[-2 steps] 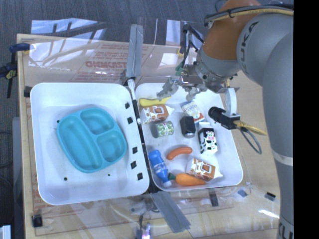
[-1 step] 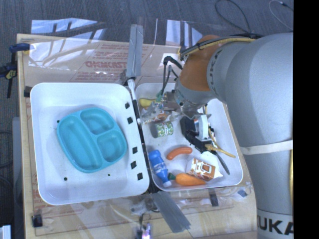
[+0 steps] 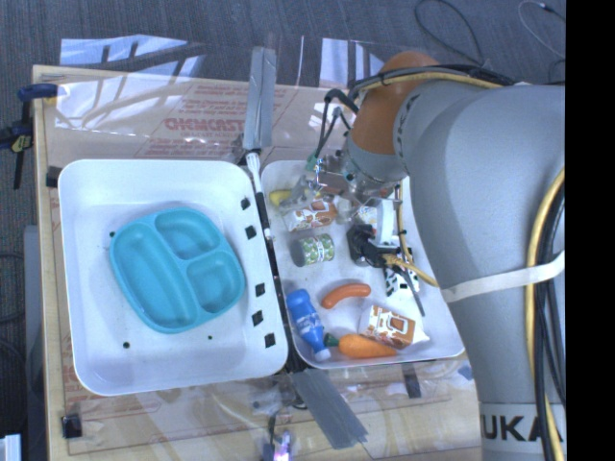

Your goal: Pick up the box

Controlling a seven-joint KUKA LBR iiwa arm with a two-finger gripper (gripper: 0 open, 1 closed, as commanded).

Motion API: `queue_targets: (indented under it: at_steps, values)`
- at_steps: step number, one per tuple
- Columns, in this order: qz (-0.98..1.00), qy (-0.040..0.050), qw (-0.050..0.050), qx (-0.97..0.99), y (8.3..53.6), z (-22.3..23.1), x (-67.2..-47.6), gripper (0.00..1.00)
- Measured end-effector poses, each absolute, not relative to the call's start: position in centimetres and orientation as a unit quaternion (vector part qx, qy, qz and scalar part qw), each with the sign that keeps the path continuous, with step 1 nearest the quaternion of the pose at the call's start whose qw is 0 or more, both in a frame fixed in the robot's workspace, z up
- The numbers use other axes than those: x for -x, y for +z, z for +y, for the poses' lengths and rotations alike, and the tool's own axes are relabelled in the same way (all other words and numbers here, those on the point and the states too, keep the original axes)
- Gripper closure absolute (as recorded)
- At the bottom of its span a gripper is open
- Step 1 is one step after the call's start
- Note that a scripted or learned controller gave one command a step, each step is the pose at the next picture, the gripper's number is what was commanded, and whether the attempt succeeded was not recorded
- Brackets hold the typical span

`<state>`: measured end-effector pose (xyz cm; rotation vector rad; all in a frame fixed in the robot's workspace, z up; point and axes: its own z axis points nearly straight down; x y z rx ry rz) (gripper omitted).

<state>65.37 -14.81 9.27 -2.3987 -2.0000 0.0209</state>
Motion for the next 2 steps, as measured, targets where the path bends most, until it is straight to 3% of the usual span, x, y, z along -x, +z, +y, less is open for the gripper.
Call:
queue_targets:
  at_steps: [1, 2]
  values:
    - [-0.642, 0.0080, 0.010, 0.766, 10.2, -14.8, -65.4, 1.00]
    - [-0.611, 0.0007, 0.001, 0.792, 22.3, -9.7, -65.7, 1.00]
